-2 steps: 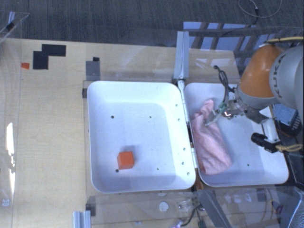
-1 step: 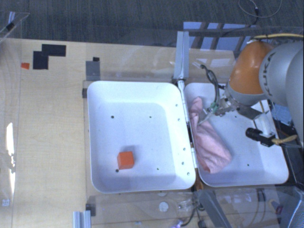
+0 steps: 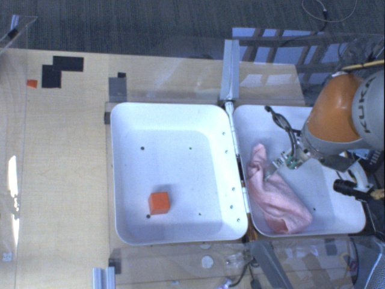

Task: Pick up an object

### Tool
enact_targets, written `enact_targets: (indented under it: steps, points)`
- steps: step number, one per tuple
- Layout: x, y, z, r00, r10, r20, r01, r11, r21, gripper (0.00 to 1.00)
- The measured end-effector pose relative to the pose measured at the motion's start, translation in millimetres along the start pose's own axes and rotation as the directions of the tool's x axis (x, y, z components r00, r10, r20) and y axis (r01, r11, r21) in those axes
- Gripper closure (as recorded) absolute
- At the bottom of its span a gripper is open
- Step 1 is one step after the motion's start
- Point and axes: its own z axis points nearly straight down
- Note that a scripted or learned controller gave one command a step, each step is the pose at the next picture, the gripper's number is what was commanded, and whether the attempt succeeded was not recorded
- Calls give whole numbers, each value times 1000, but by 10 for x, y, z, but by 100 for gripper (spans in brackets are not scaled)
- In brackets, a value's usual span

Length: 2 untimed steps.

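Pincer (image 3: 278,165) low over pink cloth (image 3: 274,191) in right bin (image 3: 355,224); grip state unreadable. Cloth lies flat, unlifted. Orange block (image 3: 159,203) untouched.

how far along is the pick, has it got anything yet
Done: the grey arm's gripper has reached into the right-hand white bin and sits at the upper edge of the crumpled pink cloth. In hand: closing in on that cloth; nothing looks lifted, as it lies flat on the bin floor. Left: grasp and raise it. The small orange block lies untouched in the left-hand white bin.
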Motion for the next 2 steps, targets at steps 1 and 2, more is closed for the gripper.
enact_targets:
  steps: [1, 2]
  points:
    - [-66, 407, -9, 980, 197, -6, -197, 980, 7, 0]
    - [88, -77, 0, 995, 99, 0, -99, 995, -1, 0]
